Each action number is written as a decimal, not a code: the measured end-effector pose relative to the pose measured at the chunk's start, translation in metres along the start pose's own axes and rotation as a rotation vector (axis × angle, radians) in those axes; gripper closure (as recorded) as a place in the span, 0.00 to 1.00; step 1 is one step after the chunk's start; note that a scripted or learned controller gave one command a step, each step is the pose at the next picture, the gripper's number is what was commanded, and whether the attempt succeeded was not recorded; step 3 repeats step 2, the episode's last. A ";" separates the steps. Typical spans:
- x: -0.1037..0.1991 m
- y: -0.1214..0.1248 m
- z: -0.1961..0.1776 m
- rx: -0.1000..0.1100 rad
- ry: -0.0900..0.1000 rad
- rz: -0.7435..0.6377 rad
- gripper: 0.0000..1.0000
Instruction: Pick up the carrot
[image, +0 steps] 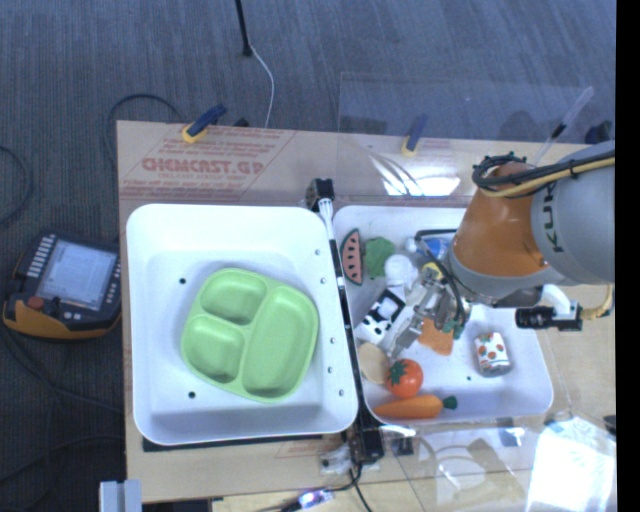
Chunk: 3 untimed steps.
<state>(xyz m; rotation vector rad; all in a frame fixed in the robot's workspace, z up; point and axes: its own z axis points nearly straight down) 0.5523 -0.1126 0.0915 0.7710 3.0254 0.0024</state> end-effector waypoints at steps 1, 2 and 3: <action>0.007 0.010 0.000 0.002 -0.003 0.216 0.00; 0.065 -0.018 -0.002 0.006 0.006 0.325 0.00; 0.065 -0.018 -0.002 0.006 0.006 0.325 0.00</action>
